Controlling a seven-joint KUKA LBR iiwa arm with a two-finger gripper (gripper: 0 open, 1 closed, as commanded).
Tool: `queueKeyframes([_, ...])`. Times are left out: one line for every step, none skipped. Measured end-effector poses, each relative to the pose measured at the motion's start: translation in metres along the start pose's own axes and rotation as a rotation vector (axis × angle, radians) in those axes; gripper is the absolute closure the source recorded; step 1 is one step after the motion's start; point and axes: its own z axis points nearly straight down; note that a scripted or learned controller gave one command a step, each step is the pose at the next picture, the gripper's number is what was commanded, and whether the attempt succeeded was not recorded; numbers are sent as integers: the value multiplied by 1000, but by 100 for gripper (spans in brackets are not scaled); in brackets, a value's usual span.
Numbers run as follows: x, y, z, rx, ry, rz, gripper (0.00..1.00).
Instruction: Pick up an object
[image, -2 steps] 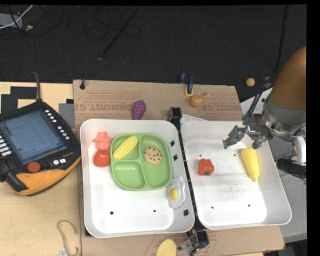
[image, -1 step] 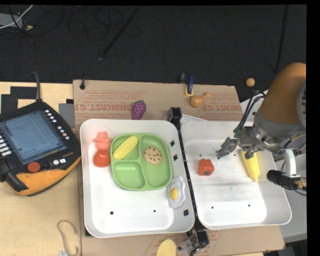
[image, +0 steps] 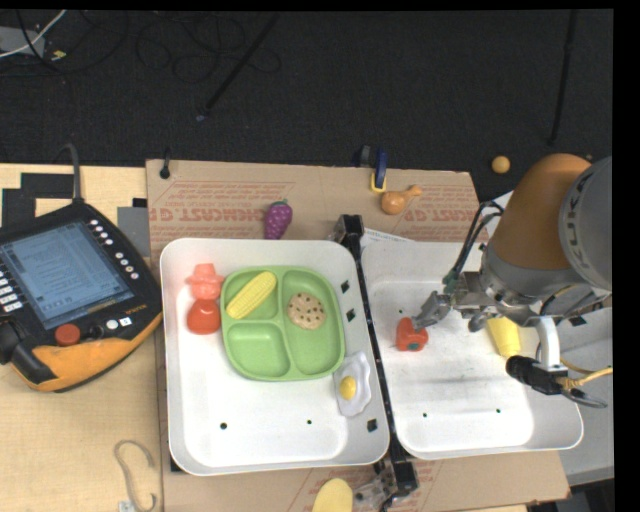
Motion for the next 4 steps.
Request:
queueKeyframes([2,0,53,-3,-2,-2,0])
queueKeyframes([0,0,41,-3,-1,4,100])
queueKeyframes([-7,3,-21,-10,-3,5,100])
queueKeyframes([-12,13,-73,-10,-3,1,100])
